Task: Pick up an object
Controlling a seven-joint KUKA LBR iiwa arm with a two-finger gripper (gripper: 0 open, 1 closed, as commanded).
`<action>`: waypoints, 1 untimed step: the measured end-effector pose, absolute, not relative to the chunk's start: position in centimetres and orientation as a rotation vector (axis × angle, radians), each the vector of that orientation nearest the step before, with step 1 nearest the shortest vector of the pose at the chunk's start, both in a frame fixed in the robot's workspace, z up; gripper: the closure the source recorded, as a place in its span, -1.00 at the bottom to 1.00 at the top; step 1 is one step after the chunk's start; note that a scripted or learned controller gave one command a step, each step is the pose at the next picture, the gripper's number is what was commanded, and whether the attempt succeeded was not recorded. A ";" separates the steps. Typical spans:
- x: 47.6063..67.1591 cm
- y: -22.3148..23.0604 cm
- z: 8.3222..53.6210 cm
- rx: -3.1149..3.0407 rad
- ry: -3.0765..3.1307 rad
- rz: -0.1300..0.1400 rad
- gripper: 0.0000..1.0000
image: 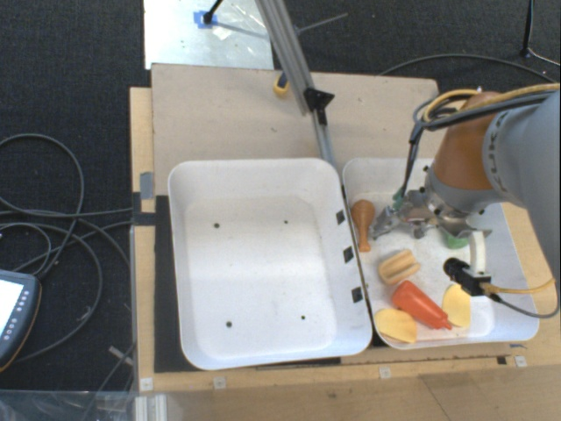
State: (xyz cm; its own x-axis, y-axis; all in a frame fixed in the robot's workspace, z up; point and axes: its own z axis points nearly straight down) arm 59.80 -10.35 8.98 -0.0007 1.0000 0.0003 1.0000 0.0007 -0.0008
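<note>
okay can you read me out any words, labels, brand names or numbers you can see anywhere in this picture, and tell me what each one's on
There is no readable text.
The tablet screen at the left edge glows white, its contents too blurred to read.
The bins, the toy foods such as the orange carrot, and the arm carry no visible lettering.
</note>
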 end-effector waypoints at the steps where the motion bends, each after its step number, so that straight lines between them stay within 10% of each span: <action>1: 59.9 -10.4 10.2 -2.224 -2.223 -0.005 1.00</action>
